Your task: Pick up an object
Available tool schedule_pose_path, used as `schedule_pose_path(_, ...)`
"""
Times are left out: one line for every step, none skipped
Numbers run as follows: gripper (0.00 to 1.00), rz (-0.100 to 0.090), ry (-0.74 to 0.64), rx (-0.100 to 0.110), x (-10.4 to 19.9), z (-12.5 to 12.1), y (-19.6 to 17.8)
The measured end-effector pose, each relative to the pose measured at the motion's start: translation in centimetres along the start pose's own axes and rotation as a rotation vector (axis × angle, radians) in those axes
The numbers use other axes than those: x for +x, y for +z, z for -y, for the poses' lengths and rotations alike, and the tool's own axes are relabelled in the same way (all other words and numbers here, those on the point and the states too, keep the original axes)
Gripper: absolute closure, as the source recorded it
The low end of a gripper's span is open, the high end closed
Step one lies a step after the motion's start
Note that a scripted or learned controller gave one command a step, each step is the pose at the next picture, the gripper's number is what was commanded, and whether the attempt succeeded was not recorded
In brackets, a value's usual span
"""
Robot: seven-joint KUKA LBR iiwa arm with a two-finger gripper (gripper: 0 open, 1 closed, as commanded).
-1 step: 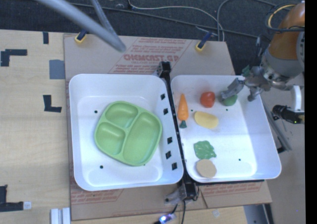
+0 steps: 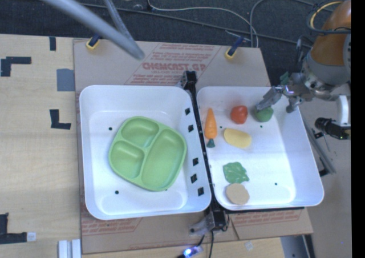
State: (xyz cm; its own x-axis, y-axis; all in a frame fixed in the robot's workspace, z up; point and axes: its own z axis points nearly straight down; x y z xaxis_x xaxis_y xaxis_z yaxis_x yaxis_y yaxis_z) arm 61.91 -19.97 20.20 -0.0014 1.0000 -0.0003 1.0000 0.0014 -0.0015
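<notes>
**Pincer poised at the far edge of the right bin**

On the tabletop two shallow white bins sit side by side on a sheet of cardboard. The left bin carries a green divided plate, lying flat and a little askew near its middle.

The right bin has the small things. A toy carrot lies close to the wall shared with the left bin, pointing toward the far edge. Just beside it, toward the bin's middle, is a yellow lemon-like piece, and beyond that a red tomato. A round green piece sits near the tomato, toward the far right corner. Nearer the front edge there is a leafy green piece, and touching it on the front side, a tan cookie-shaped disc.

The arm comes in from the right side, over the far right corner of the right bin. Its pincer is right at the round green piece; I cannot tell whether it is spread or pressed together, or whether it pinches anything.
</notes>
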Motion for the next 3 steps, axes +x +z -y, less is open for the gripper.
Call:
schedule_pose_path(0.0, 0.001, 0.0, 0.005, -0.1, 1.0, 5.8)
schedule_pose_path(0.0, 0.001, 0.0, 0.004, -0.1, 1.1, 11.2)
schedule_pose_path(1.0, 0.001, -0.002, 0.0, 0.0, 1.0, 9.9)
